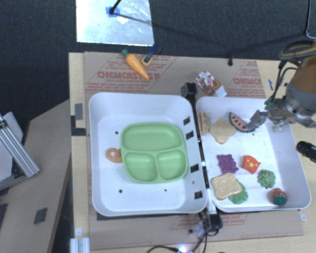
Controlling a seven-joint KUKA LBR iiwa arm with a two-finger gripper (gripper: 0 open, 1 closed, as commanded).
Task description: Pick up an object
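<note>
My gripper [254,121] hangs low over the back of the right bin [300,186], reaching in from the right. Its tip is right next to a watermelon slice [237,121], and I cannot tell whether they touch. A tan bread piece [221,131] lies just left of and below the slice. Further forward in the same bin are purple grapes [227,163], an orange-red piece [250,163], a broccoli floret [266,178], a toast slice [225,184] resting on a green item [239,196], and a red-and-green fruit [278,196].
The left bin [102,194] holds a green divided plate [152,152] and a small orange pretzel [114,155]. Behind the bins lie a carrot [137,66] and a wrapped snack [208,83]. A brown striped piece [204,122] leans at the right bin's left wall.
</note>
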